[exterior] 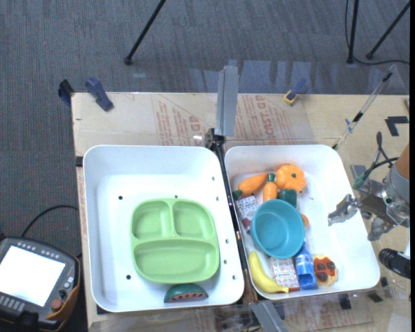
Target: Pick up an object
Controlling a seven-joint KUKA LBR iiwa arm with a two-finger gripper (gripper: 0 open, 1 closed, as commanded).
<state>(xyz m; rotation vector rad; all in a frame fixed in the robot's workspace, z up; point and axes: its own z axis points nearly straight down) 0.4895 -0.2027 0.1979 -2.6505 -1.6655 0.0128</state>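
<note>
The claw (356, 216) hovers open and empty over the right bin's (332, 156) right edge. Just left of it sits the blue bowl (278, 228): probably light, stiff, slick plastic, best pinched across its thin rim; the banana (265, 273) lies lower left

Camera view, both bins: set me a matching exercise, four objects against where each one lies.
Things:
1. green divided plate
2. teal bowl
3. yellow banana
4. watermelon slice toy

Places:
A. right bin, near front edge, just left of the blue bottle
B. left bin, at front rim below the plate
C. middle of left bin
D. middle of right bin, below the orange pumpkin toy

Pairs: 1-C, 2-D, 3-A, 4-B
</note>
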